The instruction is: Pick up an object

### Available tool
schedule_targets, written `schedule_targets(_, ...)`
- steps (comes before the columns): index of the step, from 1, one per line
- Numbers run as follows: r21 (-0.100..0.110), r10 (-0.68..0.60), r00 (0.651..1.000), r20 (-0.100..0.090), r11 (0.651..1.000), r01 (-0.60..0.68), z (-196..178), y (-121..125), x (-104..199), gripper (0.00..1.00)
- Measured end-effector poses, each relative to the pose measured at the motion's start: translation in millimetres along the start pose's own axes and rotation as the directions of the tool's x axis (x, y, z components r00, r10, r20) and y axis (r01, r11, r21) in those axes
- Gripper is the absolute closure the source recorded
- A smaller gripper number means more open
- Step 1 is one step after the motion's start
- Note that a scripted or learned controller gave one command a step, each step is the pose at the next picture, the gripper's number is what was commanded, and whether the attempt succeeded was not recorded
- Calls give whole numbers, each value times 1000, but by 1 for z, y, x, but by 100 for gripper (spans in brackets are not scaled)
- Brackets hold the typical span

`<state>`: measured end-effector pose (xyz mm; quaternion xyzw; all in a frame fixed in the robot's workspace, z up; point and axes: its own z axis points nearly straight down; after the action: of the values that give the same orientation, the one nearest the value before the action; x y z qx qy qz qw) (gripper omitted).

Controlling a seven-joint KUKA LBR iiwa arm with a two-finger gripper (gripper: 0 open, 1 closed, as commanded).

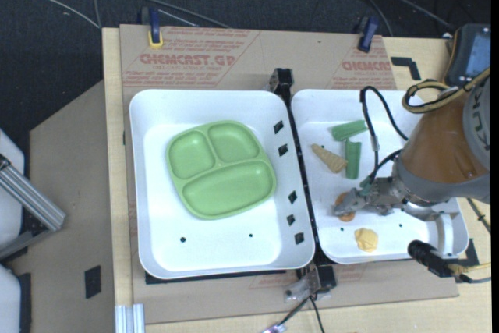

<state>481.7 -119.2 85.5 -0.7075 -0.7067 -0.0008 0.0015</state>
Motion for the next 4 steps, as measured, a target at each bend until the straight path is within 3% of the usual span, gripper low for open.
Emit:
schedule_targets(1,-8,-2,1000,-2,1000,2,-14,3,2,100)
schedule_targets(3,-7,-2,1000,5,1000,2,-133,11,-8,100)
schedule_targets(4,-4,-2,1000,4,1000,2,-140,12,-8,100)
